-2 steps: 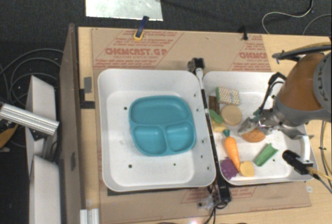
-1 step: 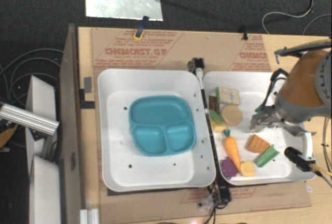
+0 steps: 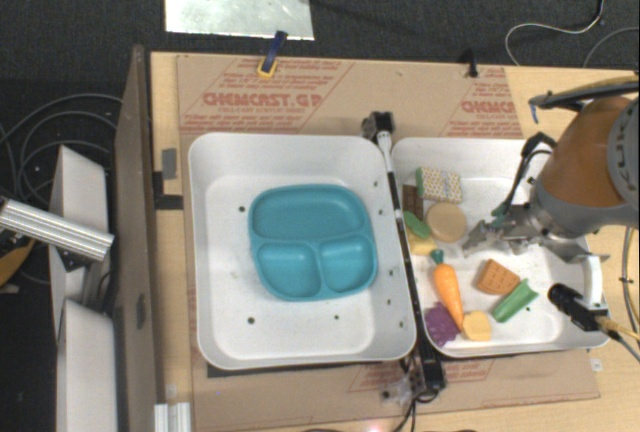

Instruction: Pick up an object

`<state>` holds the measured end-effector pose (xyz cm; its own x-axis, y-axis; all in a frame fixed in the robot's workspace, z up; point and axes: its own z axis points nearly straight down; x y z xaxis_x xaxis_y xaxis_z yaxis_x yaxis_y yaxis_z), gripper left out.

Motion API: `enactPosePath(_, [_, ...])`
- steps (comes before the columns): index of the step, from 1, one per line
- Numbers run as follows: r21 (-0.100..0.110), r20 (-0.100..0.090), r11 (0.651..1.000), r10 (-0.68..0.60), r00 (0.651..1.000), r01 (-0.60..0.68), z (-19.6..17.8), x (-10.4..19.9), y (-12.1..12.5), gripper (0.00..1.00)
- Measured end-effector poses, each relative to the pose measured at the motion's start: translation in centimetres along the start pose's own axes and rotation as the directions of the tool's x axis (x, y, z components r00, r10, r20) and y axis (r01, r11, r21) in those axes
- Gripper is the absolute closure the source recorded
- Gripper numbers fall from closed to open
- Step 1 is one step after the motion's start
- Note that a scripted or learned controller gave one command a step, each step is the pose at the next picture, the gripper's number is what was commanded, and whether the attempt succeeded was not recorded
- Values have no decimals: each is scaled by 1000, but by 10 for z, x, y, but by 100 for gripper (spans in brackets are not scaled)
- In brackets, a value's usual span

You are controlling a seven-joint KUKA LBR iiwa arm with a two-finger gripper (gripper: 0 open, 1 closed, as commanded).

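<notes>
Gripper [image 3: 492,232] down low in the right bin [image 3: 500,158], just right of the tan round disc [image 3: 447,221] and above the orange bread-looking piece [image 3: 497,276]. Can't tell if fingers open or shut, too blurry. Carrot [image 3: 449,291], green piece [image 3: 515,301], purple piece [image 3: 440,323] lying nearby. Blue divided tray [image 3: 311,241] sitting in the left bin [image 3: 215,220].

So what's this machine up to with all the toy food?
A grey and orange robot arm reaches from the right over the right bin, which holds toy food: a carrot, a purple piece, a green piece. Its gripper hangs near a round tan piece. The left bin holds a blue divided tray.
</notes>
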<state>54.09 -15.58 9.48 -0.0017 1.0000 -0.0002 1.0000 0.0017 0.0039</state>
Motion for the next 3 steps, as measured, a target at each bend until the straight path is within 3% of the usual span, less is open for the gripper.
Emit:
enactPosePath(1, [-4,5,1000,2,1000,-2,-14,-54,43,0])
enactPosePath(2, [3,-4,1000,-7,1000,7,-49,27,-2,0])
enactPosePath(3, [9,-4,1000,-5,1000,5,10,71,-30,0])
